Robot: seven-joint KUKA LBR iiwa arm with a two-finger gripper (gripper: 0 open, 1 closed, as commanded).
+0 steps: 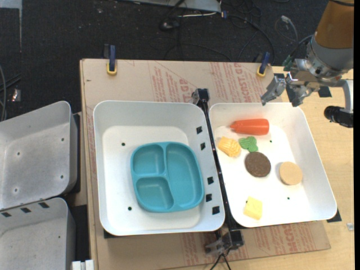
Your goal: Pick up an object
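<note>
The right bin holds several toy foods: an orange carrot at the back, a yellow corn piece, a small green piece, a dark brown round patty, a tan round cookie and a yellow block near the front. My gripper hangs above the bin's back rim, behind and to the right of the carrot. Its two fingers stand apart with nothing between them.
The left bin holds a teal divided plate. A black clamp strip runs between the two bins. White bin lids lie off the bench to the left. Yellow clamps sit at the board's back edge.
</note>
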